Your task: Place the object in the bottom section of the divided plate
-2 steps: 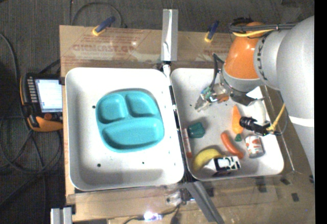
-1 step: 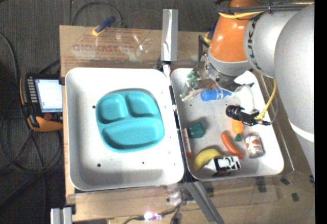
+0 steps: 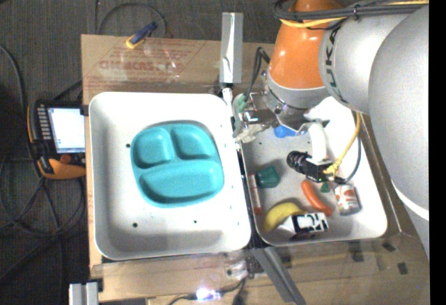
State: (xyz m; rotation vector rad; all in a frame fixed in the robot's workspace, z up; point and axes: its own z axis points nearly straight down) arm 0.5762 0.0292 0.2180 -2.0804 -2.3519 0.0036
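A teal divided plate [image 3: 178, 163] lies in the left white bin [image 3: 111, 227], with two small sections at the far side and one large section [image 3: 182, 183] at the near side; nothing lies in any of them. My gripper [image 3: 248, 120] hangs over the far left corner of the right bin [image 3: 373, 227], close to the wall between the bins. The wrist with its orange band [image 3: 303, 32] covers much of that corner. A small green block [image 3: 266, 176], a yellow banana [image 3: 280, 214] and an orange carrot [image 3: 313, 196] lie in the right bin, nearer than the gripper.
A blue object [image 3: 283, 132] peeks out under the wrist. A black-and-white box [image 3: 309, 223] and a small can [image 3: 346, 199] sit at the near right. A thin red stick [image 3: 254, 196] lies along the right bin's left wall. A handheld pendant [image 3: 59, 136] rests left of the bins.
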